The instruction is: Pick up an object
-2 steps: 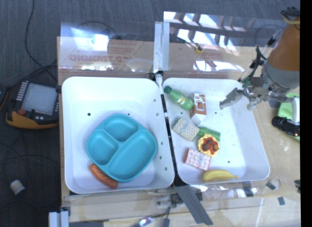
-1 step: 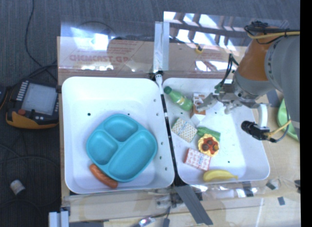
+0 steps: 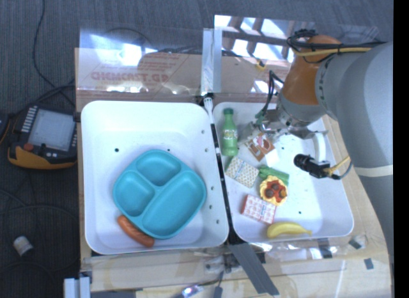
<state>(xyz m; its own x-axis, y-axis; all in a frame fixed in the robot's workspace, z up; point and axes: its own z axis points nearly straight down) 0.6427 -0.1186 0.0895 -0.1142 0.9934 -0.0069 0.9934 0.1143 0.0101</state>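
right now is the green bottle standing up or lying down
Lying down. The green plastic bottle lies on its side along the left wall of the right white bin, cap pointing to the far rim.

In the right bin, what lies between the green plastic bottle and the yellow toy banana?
In the camera view, between the green plastic bottle and the yellow toy banana lie a patterned white packet and a red-printed flat card.
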